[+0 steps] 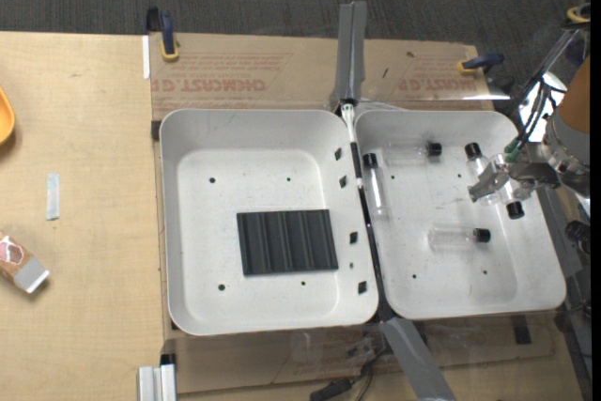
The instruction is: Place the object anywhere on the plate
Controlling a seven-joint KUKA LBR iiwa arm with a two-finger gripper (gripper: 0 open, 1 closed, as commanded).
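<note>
Honestly those clear vials (pixel 457 239) look light and slippery, so grab mid-body; can't tell if the gripper (pixel 490 186) jaws are open.

The left bin (pixel 188 296) has open floor all round the dark ribbed plate (pixel 286 241) at its centre, widest toward 12 and 9 o'clock. The right bin (pixel 451 291) is more crowded: clear vials lie along its 9 o'clock wall (pixel 371 183), near 12 o'clock (pixel 418 150) and just below centre (pixel 458 239), with the pincer (pixel 493 183) at 3 o'clock. Its 6 o'clock floor lies open. A raised divider (pixel 349 122) stands between the bins.
</note>
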